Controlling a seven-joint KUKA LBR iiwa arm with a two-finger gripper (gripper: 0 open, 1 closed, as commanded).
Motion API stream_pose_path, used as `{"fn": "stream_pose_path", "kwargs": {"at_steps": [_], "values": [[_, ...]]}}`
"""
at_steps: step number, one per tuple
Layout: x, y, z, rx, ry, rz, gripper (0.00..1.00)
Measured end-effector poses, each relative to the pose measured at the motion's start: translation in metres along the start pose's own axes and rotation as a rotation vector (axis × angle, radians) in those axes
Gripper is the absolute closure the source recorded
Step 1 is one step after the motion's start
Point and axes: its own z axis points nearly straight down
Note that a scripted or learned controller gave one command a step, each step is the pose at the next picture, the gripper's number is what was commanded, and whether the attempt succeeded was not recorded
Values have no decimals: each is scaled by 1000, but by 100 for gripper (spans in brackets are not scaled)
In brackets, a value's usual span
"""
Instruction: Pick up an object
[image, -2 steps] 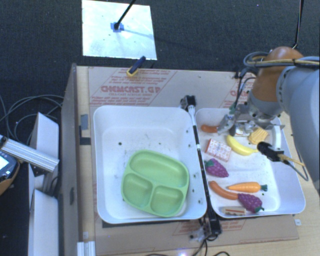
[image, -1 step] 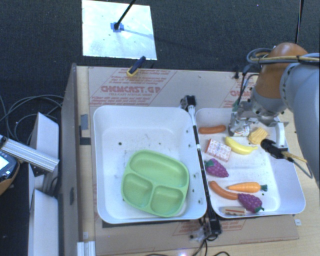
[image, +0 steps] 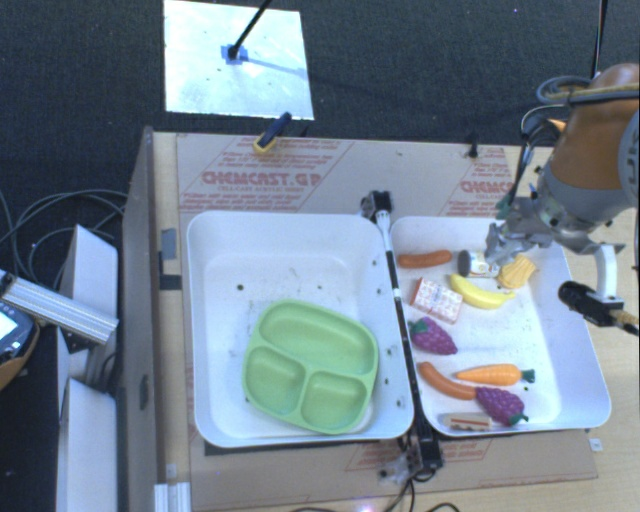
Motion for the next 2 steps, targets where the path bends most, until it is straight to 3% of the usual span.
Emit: {"fn": "stream_pose_path", "kwargs": {"at_steps": [1, 2], "values": [[0, -1, 1, 3, 1, 0, 0], [-53, -2, 91, 7, 1, 2, 0]]}}
